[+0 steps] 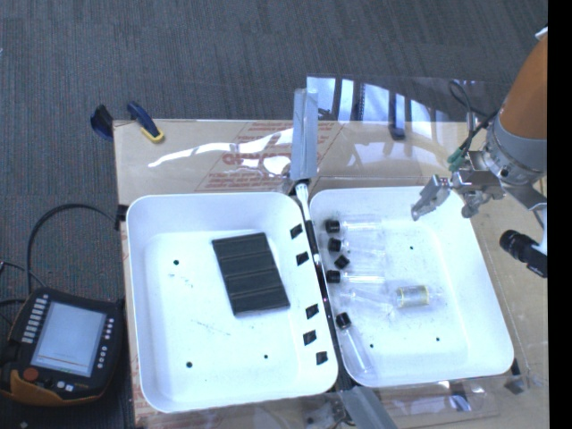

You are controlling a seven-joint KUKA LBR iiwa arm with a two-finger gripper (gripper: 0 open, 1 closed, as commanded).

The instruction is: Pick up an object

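Grey gripper [451, 197] hangs spread and unladen above the right bin's [490, 280] far rim; clear tubes [375, 280] lie untouched inside; descent, grasp and lift all appear outstanding.

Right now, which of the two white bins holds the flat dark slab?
The left bin: the dark ribbed slab lies flat in it, while the right bin holds clear black-capped tubes.
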